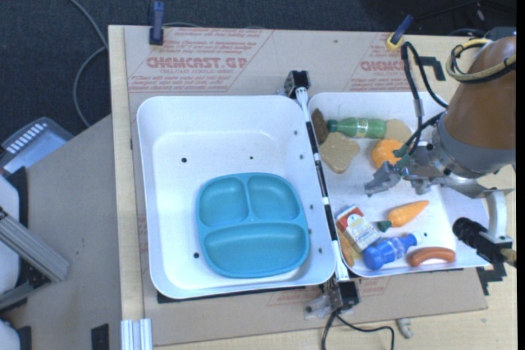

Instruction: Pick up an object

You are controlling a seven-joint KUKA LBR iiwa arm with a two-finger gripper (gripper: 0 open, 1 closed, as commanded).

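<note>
The arm hangs over the right bin [328, 106] with the tool [392, 173] low among the toys, fingers pointing toward 9 o'clock. Can't tell if they're spread or pinched from this angle, and nothing shows between them, so no grab yet. Looks like the approach step. Closest pick is the orange [385, 152], touching or just beside the tool at its 12 o'clock. The carrot [408, 212] lies just past its 5 o'clock, the bottle [358, 127] and bread [338, 152] sit off around 10. Down at 6 there's a carton [355, 228], a blue bottle [387, 250] and a sausage [430, 256]. The blue tray [252, 223] sits in the left bin [164, 176]. Next move probably needs the tool centred on one toy, then dropped and closed
</note>
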